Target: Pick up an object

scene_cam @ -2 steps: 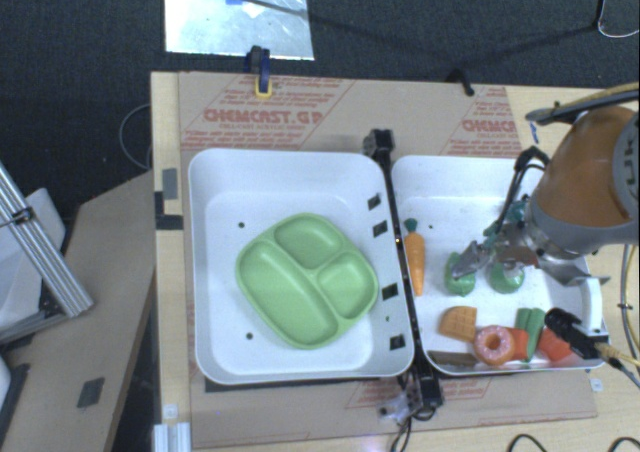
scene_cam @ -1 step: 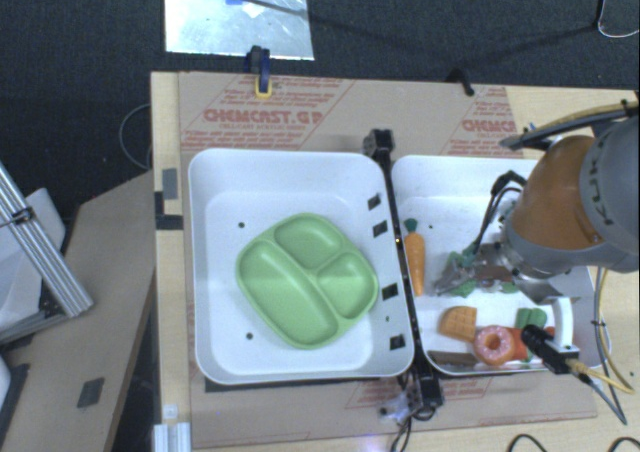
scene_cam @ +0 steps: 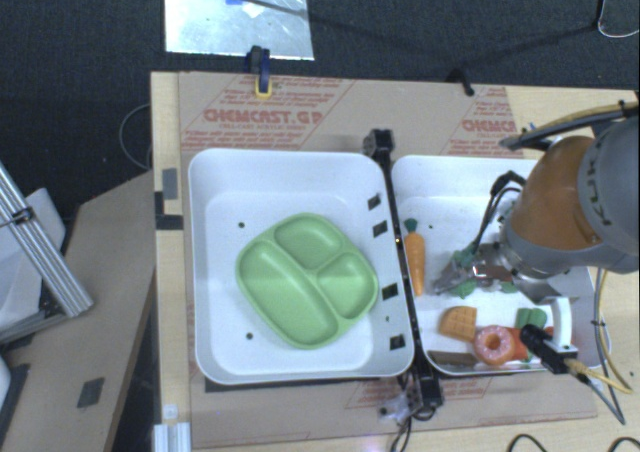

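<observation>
We are looking down on two white bins on the bench. The left bin (scene_cam: 215, 240) is holding a green divided plate (scene_cam: 305, 280). The right bin (scene_cam: 440, 180) is holding the candidates: a toy carrot (scene_cam: 414, 258) lying along the bin's left wall, an orange-tan wedge (scene_cam: 459, 322), a pink frosted donut (scene_cam: 494, 344) just beside it, a small green piece (scene_cam: 532, 318) and a dark flat item (scene_cam: 455, 361) at the near edge.

The arm (scene_cam: 570, 210) is reaching in from the right and the tool (scene_cam: 462, 278) is sitting low over the middle of the right bin, just right of the carrot. We are seeing something green at its tip, but it is too blurred to say whether that is a gripped object or part of the tool. We cannot tell whether the tool is spread or closed.

Handling, as a judgement: these are looking like light, rigid plastic play food, not fragile, probably slick. The carrot is tapering, so we are favouring a grasp across its thick mid-body, not the tip. It is lying close to the wall, so clearance for one side of the tool is tight. The donut and wedge are crowding each other; the donut may be pinching best across its ring.

Readable text: the brown board (scene_cam: 270, 115) under the bins is reading "CHEMCAST GP" in red, repeated at the right. No other labels are legible.
</observation>
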Robot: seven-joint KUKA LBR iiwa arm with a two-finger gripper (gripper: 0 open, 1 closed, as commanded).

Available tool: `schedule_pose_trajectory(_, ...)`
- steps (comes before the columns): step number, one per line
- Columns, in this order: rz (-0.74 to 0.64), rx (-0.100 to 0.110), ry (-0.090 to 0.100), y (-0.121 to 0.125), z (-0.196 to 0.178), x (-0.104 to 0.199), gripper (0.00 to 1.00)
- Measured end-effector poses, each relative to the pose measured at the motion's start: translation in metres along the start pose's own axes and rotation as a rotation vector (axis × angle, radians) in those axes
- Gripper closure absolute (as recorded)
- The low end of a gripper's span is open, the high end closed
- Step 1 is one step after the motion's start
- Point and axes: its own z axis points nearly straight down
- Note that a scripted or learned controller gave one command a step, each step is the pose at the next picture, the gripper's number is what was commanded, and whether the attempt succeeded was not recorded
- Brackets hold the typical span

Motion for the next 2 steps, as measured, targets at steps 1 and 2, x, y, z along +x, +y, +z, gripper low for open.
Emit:
schedule_pose_trajectory(1, 0.0, -0.002, 0.0, 0.001, -0.011, 0.0, 1.0)
schedule_pose_trajectory(2, -0.005, -0.006, -0.001, 0.002, -0.063, 0.011, 1.0)
